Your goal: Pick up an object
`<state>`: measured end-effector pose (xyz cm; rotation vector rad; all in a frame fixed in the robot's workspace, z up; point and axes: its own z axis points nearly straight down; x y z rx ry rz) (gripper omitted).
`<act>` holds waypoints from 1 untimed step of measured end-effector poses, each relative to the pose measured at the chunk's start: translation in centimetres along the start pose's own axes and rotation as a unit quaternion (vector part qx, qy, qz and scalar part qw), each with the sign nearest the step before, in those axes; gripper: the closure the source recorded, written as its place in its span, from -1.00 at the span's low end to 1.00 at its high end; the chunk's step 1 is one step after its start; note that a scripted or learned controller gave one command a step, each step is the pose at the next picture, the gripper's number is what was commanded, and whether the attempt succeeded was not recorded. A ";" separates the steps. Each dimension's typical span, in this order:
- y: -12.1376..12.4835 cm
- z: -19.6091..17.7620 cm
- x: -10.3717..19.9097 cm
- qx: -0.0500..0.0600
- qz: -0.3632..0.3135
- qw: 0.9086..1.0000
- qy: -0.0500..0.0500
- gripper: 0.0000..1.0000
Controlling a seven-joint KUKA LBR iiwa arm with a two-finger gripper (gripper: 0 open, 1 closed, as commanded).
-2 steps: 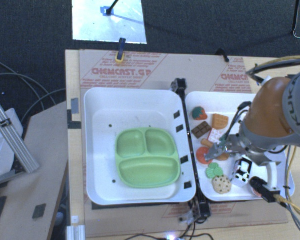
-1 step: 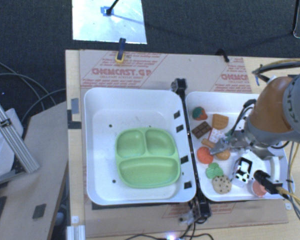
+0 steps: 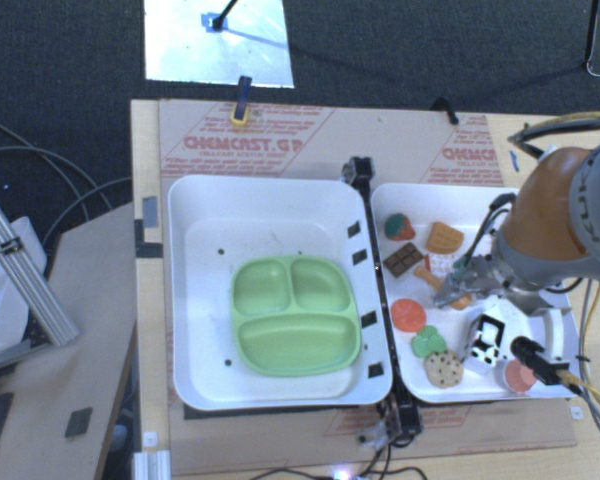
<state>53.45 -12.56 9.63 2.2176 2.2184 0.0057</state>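
The gripper (image 3: 467, 280) hangs low over the middle of the right bin (image 3: 480, 196), among the toy food scattered there. The arm's grey body and orange band cover the bin's right side. From this angle I cannot tell whether the gripper is apart or closed, and nothing can be seen clamped in it.

Closest to it is a small orange piece (image 3: 458, 302), just below the tip and seemingly touching it, though the blur there makes contact uncertain. A tan strip (image 3: 429, 279) lies just left of the gripper, running at a slant toward the orange piece. A white and red piece (image 3: 439, 264) sits just above that strip.

Farther left, near the wall shared by the two bins, a brown chocolate bar (image 3: 403, 259) lies tilted. Above it is a red and green piece (image 3: 398, 226), perhaps a strawberry, and beside that an orange bread-like piece (image 3: 444, 237), up and to the left of the gripper.

Below the gripper and to its left lie a flat red round slice (image 3: 408, 314), then a green lumpy piece (image 3: 429, 342), then a speckled cookie (image 3: 443, 368) near the bin's front edge. A pink round piece (image 3: 520, 376) rests at the front right corner, well apart from the gripper.

The left bin (image 3: 270, 213) holds a green divided plate (image 3: 296, 315) lying flat, its three compartments facing up.
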 end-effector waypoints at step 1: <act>0.8 -12.6 9.7 -0.005 -0.007 1.000 0.002 1.00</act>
